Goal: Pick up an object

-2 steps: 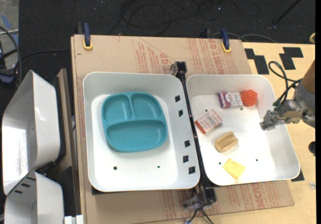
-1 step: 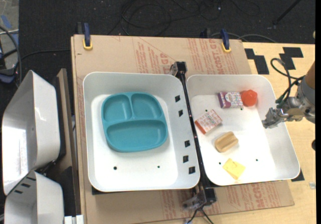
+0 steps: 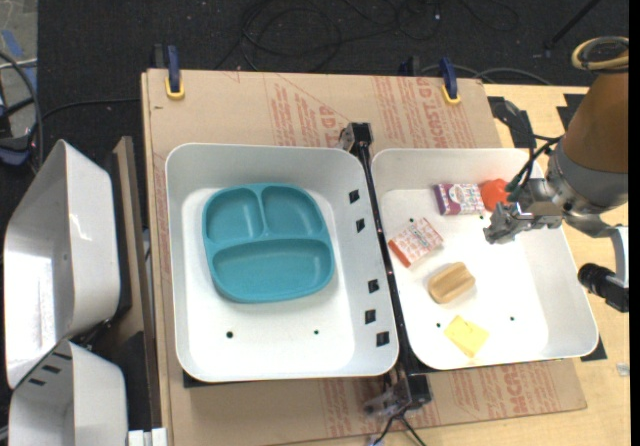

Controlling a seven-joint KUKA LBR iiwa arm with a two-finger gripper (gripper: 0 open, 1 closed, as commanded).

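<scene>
Since the camera looks down at a slant, the closest stuff sits at the bottom of the view, so starting there: the cardboard-topped bench (image 3: 250, 404) carries two shallow white bins side by side. Nearest in the right bin (image 3: 560, 334) is a small yellow block (image 3: 466, 335), down around 6 o'clock of that bin. Just past it, toward the middle, lies a tan bread-roll-looking thing (image 3: 451, 283). A bit farther and toward 10 o'clock from the roll is a red and white packet (image 3: 415, 241), tilted. Farther still, up at about 12 o'clock in the bin, there's a purple and white carton (image 3: 457, 198) with a red-orange object (image 3: 494, 193) just beside it on its 3 o'clock side.

The gripper (image 3: 505, 225) comes in from 3 o'clock, hanging over the right bin just below that red-orange thing and near it. Honestly can't tell how the fingers are set, it's all a dark jumble at this angle, and nothing shows clearly between them.

Over in the left bin (image 3: 190, 264), a teal divided plate (image 3: 268, 241) with three compartments sits roughly in the centre, a touch toward 12 o'clock.

At the far edge of the bench, two clamps (image 3: 175, 74) grip the cardboard, one at 11 o'clock and one at about 1 o'clock.
</scene>
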